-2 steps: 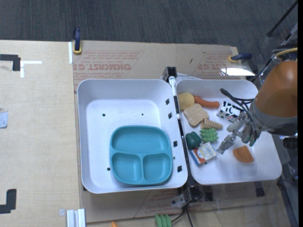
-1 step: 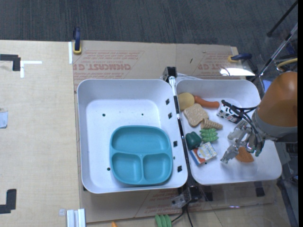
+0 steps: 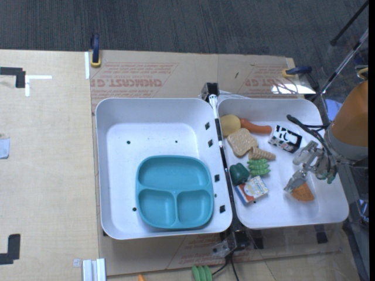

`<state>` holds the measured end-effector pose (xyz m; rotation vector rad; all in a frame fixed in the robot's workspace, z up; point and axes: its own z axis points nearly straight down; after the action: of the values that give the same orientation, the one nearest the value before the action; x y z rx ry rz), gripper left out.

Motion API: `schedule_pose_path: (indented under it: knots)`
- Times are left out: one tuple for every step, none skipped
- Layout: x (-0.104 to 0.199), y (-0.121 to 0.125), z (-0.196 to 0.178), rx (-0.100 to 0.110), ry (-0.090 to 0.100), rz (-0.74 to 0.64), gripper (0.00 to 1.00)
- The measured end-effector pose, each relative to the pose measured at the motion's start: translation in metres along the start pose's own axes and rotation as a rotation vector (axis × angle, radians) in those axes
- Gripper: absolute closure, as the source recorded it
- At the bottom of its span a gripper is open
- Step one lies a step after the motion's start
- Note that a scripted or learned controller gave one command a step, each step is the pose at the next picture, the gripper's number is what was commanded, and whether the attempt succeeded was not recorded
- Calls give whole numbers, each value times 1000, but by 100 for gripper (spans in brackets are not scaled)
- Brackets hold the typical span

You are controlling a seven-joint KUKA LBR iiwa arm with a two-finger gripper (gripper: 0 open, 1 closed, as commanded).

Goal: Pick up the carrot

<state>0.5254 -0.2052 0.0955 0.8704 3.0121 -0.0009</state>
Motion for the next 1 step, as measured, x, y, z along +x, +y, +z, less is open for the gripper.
schedule_pose_path:
  knots:
    - [-2,1,-10,-3,-6,3,100]
